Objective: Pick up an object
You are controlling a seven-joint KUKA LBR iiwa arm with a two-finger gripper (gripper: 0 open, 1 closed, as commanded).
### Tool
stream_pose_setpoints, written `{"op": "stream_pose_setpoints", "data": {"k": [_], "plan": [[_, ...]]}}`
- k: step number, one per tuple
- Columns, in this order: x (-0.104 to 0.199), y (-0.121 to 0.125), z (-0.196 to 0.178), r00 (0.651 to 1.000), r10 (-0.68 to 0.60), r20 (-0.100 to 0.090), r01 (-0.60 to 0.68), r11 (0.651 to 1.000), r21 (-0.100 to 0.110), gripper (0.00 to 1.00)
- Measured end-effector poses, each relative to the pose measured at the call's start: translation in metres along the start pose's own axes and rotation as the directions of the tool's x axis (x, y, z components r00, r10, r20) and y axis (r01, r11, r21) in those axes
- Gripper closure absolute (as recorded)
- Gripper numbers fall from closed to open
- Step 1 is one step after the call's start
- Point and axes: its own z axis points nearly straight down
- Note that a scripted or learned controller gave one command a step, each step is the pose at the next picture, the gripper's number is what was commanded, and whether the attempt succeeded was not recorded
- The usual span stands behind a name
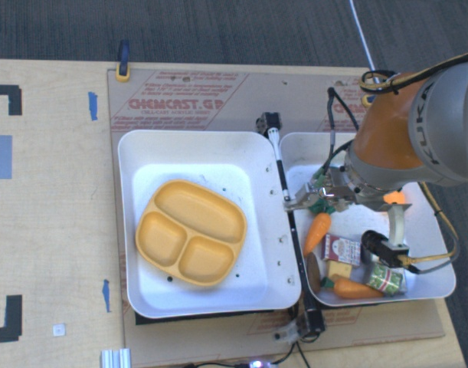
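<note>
Arm (417, 129) over rt bin (440, 282); yellow tray (190, 232) in left bin (134, 205).

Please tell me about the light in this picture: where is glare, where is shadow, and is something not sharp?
Camera view: even overhead light; mild glare on the left bin floor around the yellow divided plate; soft shadow under the arm on the right bin; the gripper area looks slightly soft; the toy carrot is sharp enough.

The arm (417, 129) runs off the right edge and covers much of the right bin (440, 282), while the gripper (319, 198) is too cluttered to read.
</note>
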Motion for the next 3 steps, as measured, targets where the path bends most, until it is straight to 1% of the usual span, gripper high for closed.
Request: {"op": "stream_pose_setpoints", "data": {"k": [3], "plan": [[-0.0016,-0.0007,0.001,1.0,0.0,0.0,0.0,1.0,-0.003,0.0]]}}
